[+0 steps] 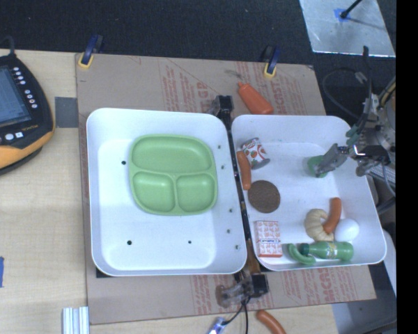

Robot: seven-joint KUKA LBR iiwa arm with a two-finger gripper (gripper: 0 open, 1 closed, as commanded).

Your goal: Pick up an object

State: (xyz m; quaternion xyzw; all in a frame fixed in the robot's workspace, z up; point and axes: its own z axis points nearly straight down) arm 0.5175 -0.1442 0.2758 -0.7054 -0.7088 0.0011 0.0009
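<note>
Green toy [315,164] just left of pincer [332,158], apparently touching.

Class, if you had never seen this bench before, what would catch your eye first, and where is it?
The pale green divided plate stands out, lying in the left white bin. The right bin holds a jumble of small items, including a brown disc and a green bottle. The end effector reaches in at that bin's right edge.
</note>
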